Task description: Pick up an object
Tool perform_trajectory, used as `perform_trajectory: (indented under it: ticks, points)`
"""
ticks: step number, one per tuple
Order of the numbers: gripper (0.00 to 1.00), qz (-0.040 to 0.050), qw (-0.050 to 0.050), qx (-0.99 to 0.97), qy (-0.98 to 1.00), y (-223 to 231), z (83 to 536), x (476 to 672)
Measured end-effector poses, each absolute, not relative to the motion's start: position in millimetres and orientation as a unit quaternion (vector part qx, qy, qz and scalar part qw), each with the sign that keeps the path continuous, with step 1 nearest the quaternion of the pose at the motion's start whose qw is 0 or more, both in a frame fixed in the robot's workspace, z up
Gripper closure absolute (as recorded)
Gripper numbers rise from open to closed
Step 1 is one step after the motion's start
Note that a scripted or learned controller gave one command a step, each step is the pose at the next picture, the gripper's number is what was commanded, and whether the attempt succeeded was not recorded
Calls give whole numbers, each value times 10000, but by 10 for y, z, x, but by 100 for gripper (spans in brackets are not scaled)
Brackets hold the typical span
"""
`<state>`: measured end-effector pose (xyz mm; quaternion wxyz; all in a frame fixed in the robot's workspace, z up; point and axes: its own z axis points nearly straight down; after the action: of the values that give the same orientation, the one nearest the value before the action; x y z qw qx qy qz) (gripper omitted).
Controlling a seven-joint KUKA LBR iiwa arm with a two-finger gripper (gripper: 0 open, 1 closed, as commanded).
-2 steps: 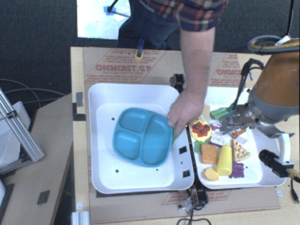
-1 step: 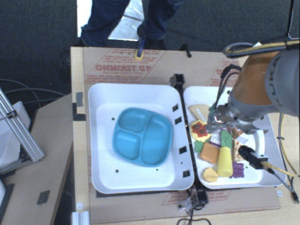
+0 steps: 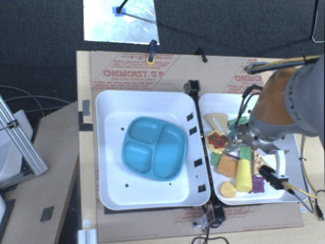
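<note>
While low over the right bin (image 3: 290, 145) amid crowded toy food, gripper (image 3: 238, 142) beside the yellow bottle-shaped toy (image 3: 244, 173), blue divided plate (image 3: 154, 147) apart in left bin (image 3: 106, 136).

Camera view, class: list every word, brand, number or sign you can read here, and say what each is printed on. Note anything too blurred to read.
"CHEMCAST GP": red print on the brown board under the bins, behind the left bin.
Red print of the same style at the board's right rear: cut off by the arm, not readable.
Smaller red lines beneath the brand name: too blurred to read.
</note>
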<state>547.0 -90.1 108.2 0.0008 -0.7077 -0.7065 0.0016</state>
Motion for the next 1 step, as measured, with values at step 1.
perform_trajectory:
  ticks: [1]
  points:
    - [100, 10, 14, -7074, -7068, -851, 940, 4956]
